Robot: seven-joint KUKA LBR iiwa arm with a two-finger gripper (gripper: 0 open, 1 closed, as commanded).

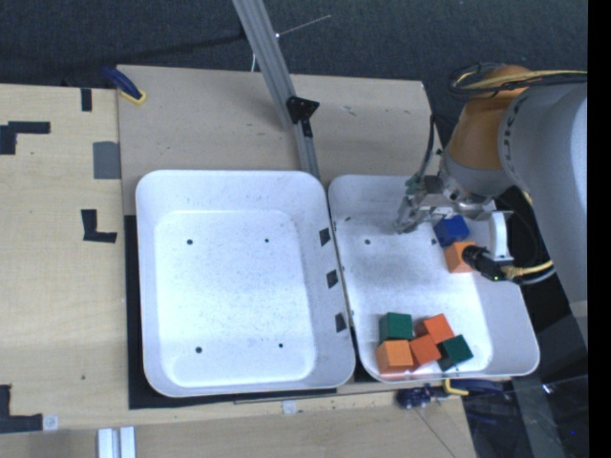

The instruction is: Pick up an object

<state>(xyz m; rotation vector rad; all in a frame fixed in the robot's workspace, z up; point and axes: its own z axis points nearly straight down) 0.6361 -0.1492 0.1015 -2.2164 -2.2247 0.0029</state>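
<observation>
Blue block (451, 229) — just right of jaws

Both white bins (234, 194) look like matt plastic, faintly speckled. Bench (57, 256) is pale wood-look board, matt. My arm's (544, 122) grey shell is smooth, slight sheen. Slanted pole (267, 41) reads as brushed metal
</observation>
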